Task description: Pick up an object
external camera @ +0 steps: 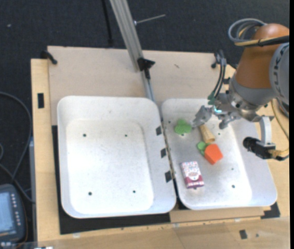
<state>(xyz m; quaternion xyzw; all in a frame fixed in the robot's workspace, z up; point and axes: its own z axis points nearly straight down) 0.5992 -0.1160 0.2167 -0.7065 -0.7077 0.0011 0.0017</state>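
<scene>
Over the right bin (pixel 258 188), the gripper (pixel 213 119) hung with its fingers spread apart and nothing between them, just above a tan cylinder (pixel 206 134). Beside it lay a green piece (pixel 183 127), an orange block (pixel 213 153) and a pink carton (pixel 192 174), all clustered toward the bin's left half, leaving its right side open; the left bin (pixel 110 157) offered broad free floor.

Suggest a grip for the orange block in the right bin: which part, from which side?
Take the orange block from straight above, closing on its upper-right and lower-left faces. A small green piece touches its upper-left side, so a finger there would likely snag. The right bin floor looks bare to its right and below, leaving finger room.
</scene>
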